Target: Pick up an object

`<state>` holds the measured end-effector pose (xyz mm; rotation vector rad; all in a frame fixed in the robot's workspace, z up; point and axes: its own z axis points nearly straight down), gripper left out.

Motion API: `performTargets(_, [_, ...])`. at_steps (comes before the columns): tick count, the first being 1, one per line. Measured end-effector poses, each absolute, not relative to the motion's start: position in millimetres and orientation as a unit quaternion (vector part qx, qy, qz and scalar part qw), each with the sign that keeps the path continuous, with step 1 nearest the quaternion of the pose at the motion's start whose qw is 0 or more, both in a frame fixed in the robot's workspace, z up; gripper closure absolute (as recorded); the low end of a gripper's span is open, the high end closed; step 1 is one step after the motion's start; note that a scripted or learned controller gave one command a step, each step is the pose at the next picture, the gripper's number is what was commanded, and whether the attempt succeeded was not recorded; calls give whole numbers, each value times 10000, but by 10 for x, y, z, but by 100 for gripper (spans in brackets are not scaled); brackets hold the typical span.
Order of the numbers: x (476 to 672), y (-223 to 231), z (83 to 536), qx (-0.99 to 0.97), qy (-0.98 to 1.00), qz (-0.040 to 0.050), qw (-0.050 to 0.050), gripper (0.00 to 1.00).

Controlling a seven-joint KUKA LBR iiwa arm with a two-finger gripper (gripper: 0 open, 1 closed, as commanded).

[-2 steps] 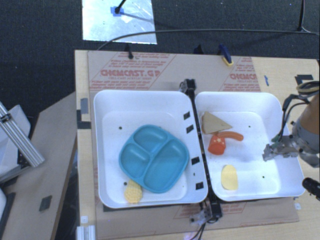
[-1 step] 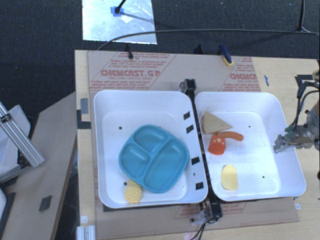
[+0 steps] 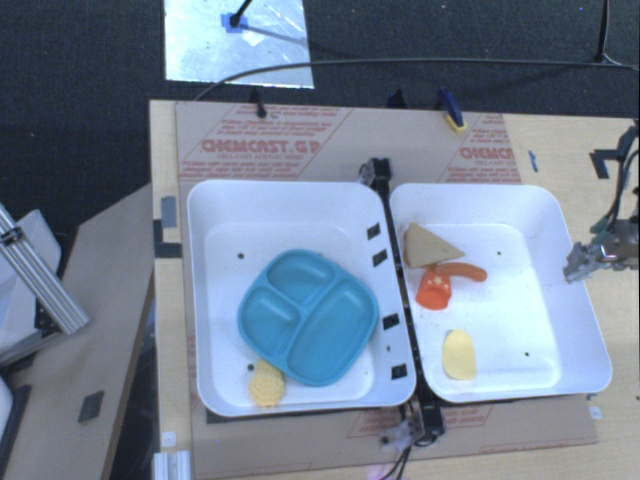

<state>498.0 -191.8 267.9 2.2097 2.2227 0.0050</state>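
The right bin [image 3: 575, 313] holds a tan wedge [image 3: 430, 245], a thin orange stick [image 3: 464, 271] and a red-orange piece [image 3: 434, 290], all close together near its left wall. A pale yellow oval [image 3: 459, 354] lies lower down in the same bin. In the left bin [image 3: 215, 268] a blue divided plate [image 3: 308, 316] lies flat, with a small yellow corn-like piece [image 3: 265, 384] at its lower left edge. My gripper [image 3: 590, 259] is at the far right, just outside the right bin's right rim, well away from every object, with nothing seen in it.
The bins stand side by side on a cardboard sheet [image 3: 300, 138] on the bench. A black clip strip [image 3: 392, 278] runs between them. A silver sheet [image 3: 235, 28] lies at the back, and an aluminium rail [image 3: 40, 288] juts in at the left.
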Motion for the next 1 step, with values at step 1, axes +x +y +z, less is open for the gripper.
performTargets(1, [4991, -1920, 2849, 7051, 7091, 9, 22, 100])
